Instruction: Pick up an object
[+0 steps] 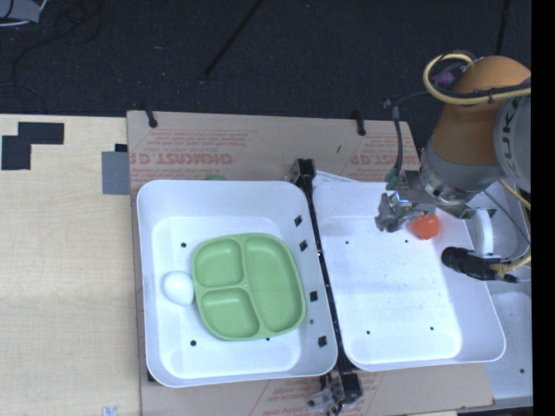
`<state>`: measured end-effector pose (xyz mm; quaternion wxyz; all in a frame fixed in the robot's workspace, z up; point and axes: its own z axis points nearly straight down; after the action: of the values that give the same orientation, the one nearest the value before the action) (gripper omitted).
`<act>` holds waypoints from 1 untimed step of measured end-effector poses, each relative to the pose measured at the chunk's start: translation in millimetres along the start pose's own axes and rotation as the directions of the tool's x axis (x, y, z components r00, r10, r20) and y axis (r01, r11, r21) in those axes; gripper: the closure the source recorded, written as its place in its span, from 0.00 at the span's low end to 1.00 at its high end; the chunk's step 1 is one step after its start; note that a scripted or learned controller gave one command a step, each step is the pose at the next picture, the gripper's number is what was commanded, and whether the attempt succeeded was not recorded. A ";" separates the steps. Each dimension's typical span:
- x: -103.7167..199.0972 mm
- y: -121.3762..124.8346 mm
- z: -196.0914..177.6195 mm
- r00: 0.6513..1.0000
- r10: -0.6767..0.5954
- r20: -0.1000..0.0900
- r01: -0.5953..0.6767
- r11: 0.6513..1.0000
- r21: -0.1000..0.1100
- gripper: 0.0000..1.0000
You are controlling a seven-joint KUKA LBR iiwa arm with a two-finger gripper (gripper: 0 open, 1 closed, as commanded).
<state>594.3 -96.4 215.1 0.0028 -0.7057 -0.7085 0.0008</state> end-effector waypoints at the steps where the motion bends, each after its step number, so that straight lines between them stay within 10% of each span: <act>1: 59.1 -9.7 6.5 1.000 0.000 0.000 0.000 1.000 0.000 1.00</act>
<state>584.3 -37.3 208.9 0.0030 -0.7056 -0.7086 0.0008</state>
